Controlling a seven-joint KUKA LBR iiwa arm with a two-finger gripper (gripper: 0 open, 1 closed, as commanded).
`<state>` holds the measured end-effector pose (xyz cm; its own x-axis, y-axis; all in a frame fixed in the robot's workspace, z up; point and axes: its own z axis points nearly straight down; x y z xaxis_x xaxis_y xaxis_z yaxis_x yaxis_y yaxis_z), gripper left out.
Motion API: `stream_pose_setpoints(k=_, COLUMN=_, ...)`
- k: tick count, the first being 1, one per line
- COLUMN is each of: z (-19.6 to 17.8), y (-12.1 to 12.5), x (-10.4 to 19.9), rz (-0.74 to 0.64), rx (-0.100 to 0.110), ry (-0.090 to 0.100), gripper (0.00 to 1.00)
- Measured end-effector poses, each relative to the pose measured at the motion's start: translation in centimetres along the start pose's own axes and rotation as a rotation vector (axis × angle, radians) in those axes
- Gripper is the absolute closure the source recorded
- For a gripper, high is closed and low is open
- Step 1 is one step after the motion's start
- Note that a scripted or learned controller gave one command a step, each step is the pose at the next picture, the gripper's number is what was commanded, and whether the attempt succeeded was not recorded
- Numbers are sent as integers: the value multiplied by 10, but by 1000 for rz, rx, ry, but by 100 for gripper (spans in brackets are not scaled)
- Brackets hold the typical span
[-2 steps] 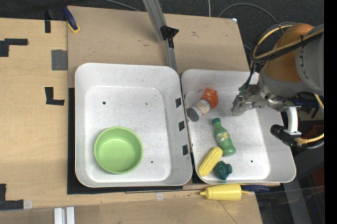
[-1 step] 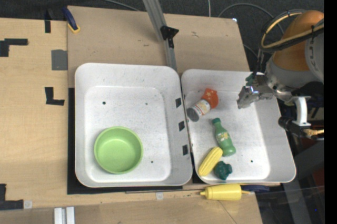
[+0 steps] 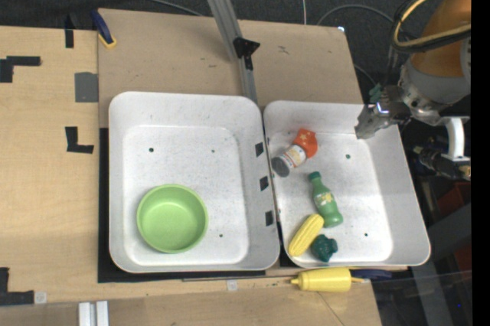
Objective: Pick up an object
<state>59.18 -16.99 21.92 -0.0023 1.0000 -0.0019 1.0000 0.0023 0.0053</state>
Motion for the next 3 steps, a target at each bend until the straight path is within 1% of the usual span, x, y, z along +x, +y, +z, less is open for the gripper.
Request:
stream_pose_setpoints(k=1, z=-62, y=-5, x=1, rz=0, rx=0, ry=0, gripper=100)
stream_pose_setpoints(k=2, z=-63, y=8, x=52, rz=-4, rx=6, ry=3, gripper=100)
stream_pose_setpoints(k=3, z=-51, y=18, x=96, rz=-3, rx=8, ry=2, gripper=100)
